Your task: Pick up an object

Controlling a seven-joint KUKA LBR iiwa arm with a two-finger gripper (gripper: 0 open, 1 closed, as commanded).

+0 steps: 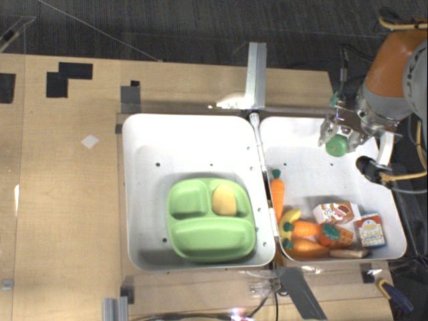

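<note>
No writing is legible on the small red-and-white cartons (354,225) in the right bin (301,162). The end effector (338,139), above that bin's far right corner, grips a small round green object (336,146) between its fingers

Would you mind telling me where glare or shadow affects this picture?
In the camera view, glare whitens the metal post's base behind the left bin; a soft shadow lies left of the green tray; the gripper looks slightly blurred.
</note>
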